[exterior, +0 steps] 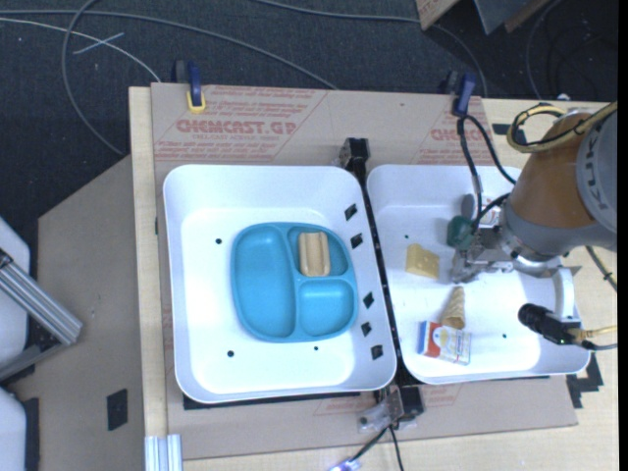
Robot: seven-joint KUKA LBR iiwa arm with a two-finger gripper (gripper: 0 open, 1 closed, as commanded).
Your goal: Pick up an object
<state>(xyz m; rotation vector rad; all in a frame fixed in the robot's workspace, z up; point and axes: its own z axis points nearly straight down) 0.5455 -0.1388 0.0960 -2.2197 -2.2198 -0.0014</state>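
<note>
In the right bin (510,189), my gripper (469,263) hangs low over the middle of the floor, reaching in from the right. A small dark green object (458,231) sits just above and left of it, close against the gripper; whether they touch I cannot tell. A yellow cheese wedge (423,261) lies just left of the gripper. A tan cone (453,307) lies just below the gripper. A red, white and blue packet (446,342) rests near the bin's front wall.
The left bin (196,341) holds a blue divided plate (265,283) with a tan bread-like piece (313,253) in its upper right compartment. A black-clipped divider (368,253) separates the bins. The grey and orange arm (559,199) covers the right bin's right side.
</note>
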